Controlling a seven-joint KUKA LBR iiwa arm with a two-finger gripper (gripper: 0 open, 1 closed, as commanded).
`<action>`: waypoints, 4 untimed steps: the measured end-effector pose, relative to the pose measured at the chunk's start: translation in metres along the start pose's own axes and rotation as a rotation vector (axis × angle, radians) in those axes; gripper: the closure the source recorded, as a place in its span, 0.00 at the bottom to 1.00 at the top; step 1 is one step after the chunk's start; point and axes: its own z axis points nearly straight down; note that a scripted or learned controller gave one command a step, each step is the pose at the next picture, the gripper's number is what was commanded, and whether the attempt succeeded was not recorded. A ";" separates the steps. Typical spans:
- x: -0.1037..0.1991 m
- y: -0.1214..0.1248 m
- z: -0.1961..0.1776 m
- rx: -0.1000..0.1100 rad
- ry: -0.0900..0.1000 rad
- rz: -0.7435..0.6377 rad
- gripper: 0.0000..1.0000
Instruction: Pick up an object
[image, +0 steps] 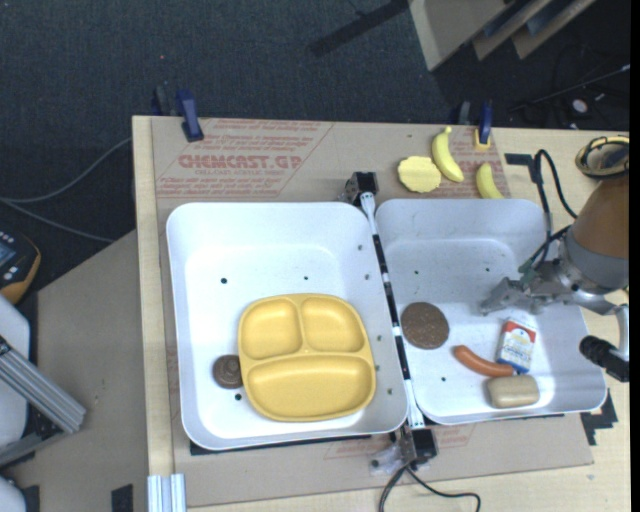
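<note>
In the right bin (450, 235) lie a round brown cookie (425, 325), an orange-red sausage (482, 361), a small white carton with blue and red print (517, 345) and a tan bread piece (514, 391). My gripper (505, 296) reaches in from the right, low over the bin's right half. It sits just above the carton and to the right of the cookie. Nothing visibly hangs from it. The left bin (200, 250) holds a yellow divided plate (305, 355) and a small brown disc (228, 372) at the plate's left edge.
On the bench behind the right bin lie two toy bananas (447, 155) (487, 181) and a yellow lumpy piece (420, 174). Blue clamps (188, 115) (484, 122) stand at the board's back edge. A black cable (545, 185) runs by the arm.
</note>
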 end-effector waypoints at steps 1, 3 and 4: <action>0.073 0.097 -0.098 -0.019 -0.013 -0.003 0.00; 0.004 0.089 -0.056 -0.011 -0.015 0.006 0.00; 0.010 0.007 -0.014 0.006 -0.006 0.010 0.00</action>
